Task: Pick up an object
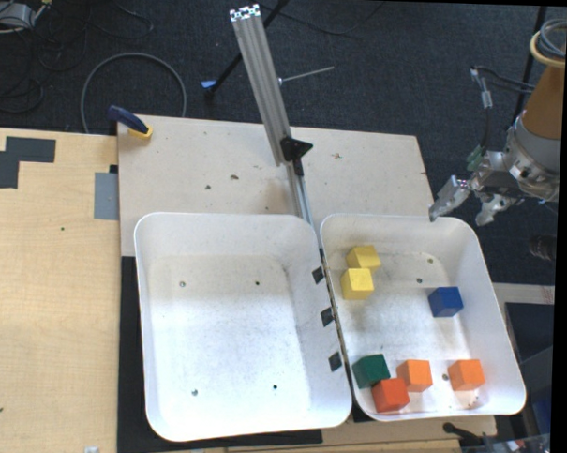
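Note:
The right bin (488,277) holds several small blocks. Two yellow blocks (360,271) sit touching near its left wall. A blue block (445,301) lies toward the right side. Along the front edge are a green block (371,369), a red-orange block (391,395) and two orange blocks (415,373) (466,373). My gripper (466,203) hangs at the bin's far right corner, above its rim, fingers spread open with nothing between them. It is well clear of every block.
The left bin (169,263) lies beside the right one, with black clips (326,317) along the shared wall. A slanted metal rail (266,89) rises behind the bins. A blue and yellow clamp (130,122) sits at the bench's far left corner.

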`<state>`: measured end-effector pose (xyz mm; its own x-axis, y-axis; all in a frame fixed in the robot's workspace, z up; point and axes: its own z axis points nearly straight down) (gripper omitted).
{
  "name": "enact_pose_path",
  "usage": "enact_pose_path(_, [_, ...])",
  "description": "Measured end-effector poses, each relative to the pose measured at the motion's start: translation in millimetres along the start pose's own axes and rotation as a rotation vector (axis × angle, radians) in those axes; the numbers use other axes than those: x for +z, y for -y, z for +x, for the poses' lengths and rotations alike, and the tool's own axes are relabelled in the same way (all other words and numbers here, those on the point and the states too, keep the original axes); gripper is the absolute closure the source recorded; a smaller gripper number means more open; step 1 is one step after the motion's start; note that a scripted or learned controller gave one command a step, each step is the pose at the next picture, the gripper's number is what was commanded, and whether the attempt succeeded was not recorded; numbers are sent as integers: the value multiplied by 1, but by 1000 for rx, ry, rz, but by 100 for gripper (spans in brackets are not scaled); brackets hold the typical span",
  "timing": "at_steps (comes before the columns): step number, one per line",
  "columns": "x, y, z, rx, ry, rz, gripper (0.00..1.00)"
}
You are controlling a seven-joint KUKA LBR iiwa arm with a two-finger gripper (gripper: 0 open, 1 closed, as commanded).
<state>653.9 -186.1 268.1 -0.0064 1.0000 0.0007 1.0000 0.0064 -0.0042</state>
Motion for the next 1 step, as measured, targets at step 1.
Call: enact_pose_path(1, [39,43,42,3,-3,4,0])
